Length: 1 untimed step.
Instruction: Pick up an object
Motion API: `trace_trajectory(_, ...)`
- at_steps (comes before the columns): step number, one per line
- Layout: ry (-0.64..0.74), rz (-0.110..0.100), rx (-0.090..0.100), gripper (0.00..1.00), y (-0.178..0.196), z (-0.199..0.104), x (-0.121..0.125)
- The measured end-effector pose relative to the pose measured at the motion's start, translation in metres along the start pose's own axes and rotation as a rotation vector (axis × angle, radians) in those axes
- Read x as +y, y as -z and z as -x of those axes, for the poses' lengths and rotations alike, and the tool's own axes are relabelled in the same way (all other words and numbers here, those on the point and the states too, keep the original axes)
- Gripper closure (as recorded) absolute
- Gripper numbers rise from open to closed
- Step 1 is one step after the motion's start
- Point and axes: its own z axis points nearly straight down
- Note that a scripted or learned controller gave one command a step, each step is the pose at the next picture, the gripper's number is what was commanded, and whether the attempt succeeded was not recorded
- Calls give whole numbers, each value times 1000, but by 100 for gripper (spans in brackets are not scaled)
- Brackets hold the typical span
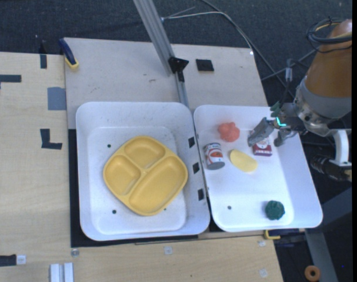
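Note:
The right bin [296, 181] holds several small things: a pinkish-red lump [228, 131], a small can with a red label [213, 155], a yellow oval piece [243, 161], a dark green ball [275, 210] and a small red-and-white packet [262, 150]. My gripper [268, 136] hangs over the bin's far right part, just above and behind the packet. Its two fingers stand apart, one on each side above the packet, with nothing between them. The packet's upper edge is partly covered by the left finger [257, 135].
The left bin [90, 157] holds a yellow divided plate [145, 174]. A slanted metal post [160, 34] rises behind the bins. The grey arm with its orange band [331, 63] comes in from the right, with cables beside it.

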Motion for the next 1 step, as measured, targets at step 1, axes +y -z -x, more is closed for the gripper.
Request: trace_trajectory(1,0,2,0,0,1,0,0)
